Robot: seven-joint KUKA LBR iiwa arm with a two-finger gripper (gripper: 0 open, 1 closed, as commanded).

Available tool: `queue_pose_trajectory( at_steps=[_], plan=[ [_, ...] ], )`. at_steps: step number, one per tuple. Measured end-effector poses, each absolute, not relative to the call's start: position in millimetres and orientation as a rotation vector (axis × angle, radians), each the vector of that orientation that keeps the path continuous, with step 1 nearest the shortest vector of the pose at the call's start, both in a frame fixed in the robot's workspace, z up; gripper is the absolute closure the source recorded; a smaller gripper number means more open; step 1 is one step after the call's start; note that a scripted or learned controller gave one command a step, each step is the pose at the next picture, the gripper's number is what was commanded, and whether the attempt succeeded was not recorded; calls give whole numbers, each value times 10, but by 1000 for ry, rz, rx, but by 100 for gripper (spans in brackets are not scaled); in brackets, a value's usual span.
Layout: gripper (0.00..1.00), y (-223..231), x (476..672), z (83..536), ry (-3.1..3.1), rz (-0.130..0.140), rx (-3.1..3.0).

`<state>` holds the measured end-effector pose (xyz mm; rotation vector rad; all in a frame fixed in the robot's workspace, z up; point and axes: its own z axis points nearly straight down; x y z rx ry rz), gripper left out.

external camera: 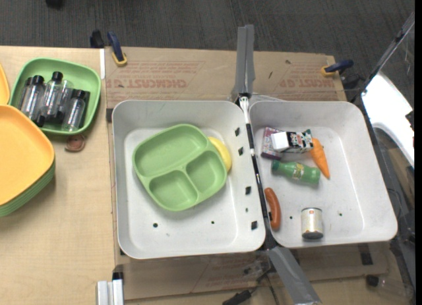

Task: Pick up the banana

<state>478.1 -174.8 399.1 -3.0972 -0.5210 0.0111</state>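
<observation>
The banana (222,153) lies in the left bin (132,231). I see just a yellow curved sliver of it, poking out at the right rim of a green divided plate (179,166). The plate lies over the rest of the banana and hides it. The sliver is close to the wall between the two bins.
The right bin (359,218) holds a small carton (287,141), a green bottle (297,170), a carrot (320,157), a sausage (272,207) and a can (312,223). On the bench at left stand a green tray of vials (56,96) and stacked orange plates (23,165).
</observation>
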Motion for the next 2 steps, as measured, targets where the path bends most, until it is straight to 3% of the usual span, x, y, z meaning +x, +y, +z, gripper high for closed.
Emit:
queue_pose_trajectory(
  at_steps=[1,2],
  plan=[
    [100,-2087,4781,4403,-538,8,-3095],
    [100,-1534,4783,4404,-562,9,-3090]
  ],
)
